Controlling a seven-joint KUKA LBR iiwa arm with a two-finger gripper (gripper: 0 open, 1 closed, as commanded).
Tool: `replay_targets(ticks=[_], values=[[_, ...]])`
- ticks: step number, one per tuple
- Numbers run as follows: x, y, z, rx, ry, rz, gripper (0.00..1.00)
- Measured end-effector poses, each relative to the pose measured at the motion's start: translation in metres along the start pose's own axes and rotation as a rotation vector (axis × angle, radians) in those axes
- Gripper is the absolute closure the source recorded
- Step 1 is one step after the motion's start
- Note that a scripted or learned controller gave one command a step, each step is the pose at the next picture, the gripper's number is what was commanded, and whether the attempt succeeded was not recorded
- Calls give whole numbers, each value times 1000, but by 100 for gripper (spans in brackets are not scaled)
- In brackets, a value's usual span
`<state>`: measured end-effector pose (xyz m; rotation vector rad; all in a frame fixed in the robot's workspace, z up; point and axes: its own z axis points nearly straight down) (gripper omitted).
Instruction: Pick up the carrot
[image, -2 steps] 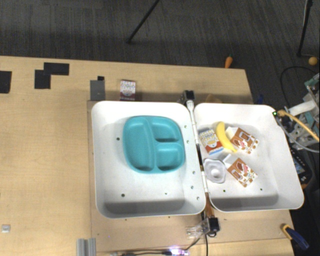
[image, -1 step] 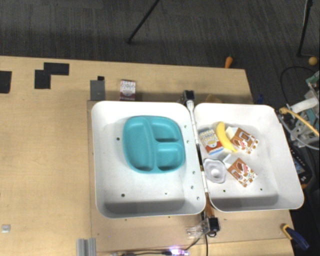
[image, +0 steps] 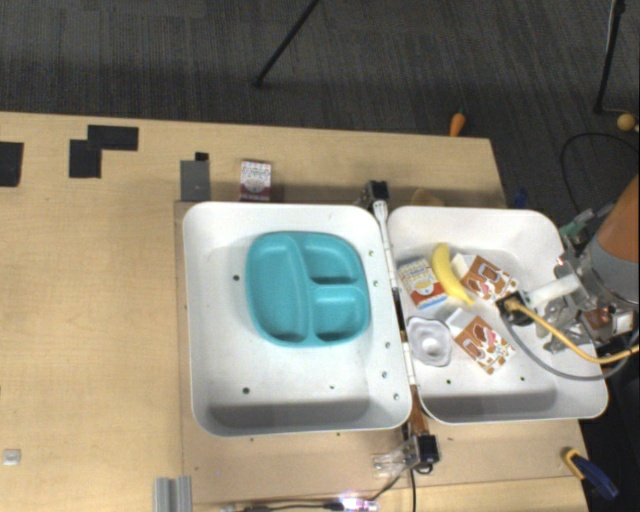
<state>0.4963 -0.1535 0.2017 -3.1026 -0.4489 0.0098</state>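
1. Camera view, bench (image: 90, 330): two white bins stood side by side; the left bin (image: 210, 300) held a teal divided plate (image: 305, 288), lying flat near its middle.
2. Right bin (image: 520, 395): a banana (image: 450, 275) lay at a slant between a red-and-white carton (image: 422, 282) and a brown-and-white packet (image: 487, 280), touching both; a second such packet (image: 483, 343) lay nearer the camera; a small clear cup (image: 430, 340) sat just beside it, close to the bin's left wall.
3. Gripper (image: 572, 322): over the right bin's right side, near its wall and apart from the packets; whether open or closed could not be told, nor whether it had hold of anything.
4. Carrot: its place could not be told; a small orange thing (image: 457, 124) showed at the bench's far edge, too small to identify.
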Motion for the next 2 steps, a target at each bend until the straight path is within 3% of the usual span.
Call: replay_targets(ticks=[1,2], values=[[-21,47,-120,-13,14,80,100],[2,-32,-14,1,0,62,100]])
